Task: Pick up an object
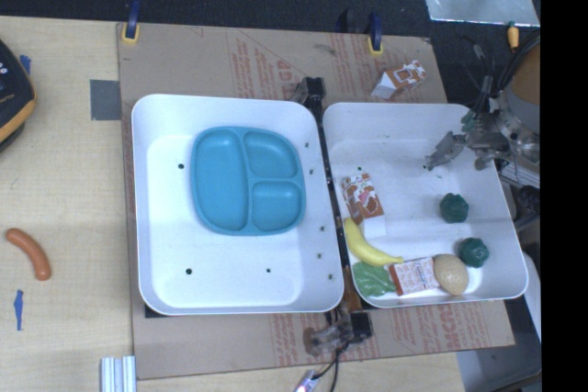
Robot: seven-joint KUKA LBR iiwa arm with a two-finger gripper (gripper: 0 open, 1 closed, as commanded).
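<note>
Camera view, worktop (64,197): pale wood under a sheet of cardboard, with two shallow white bins side by side on it.
Left bin (165,285): carries a blue divided plate (248,181) near its middle, nothing else that I can make out.
Right bin (395,128): carries all the small things, mostly along its near and right sides.
Arm and gripper (447,149): it reaches in from the right and hangs over the far right part of the right bin; the fingers are too small and dark for me to tell how far apart they stand, and I see nothing between them.
Banana (361,243): lies by the left wall of the right bin, curved, smooth skinned, likely a light toy; best taken across its narrow middle.
Snack packet (361,196): flat and thin, just above the banana; probably hard to get under.
Potato-like lump (450,274): rounded, tan, at the near edge, touching a red and white packet (413,275); it may roll.
Two dark green pieces (454,207): small, rounded, near the right wall, nearest the gripper; I would judge them light and firm, taken across the widest part.
Sausage (29,253): lies out on the bare worktop, well apart from both bins.
</note>
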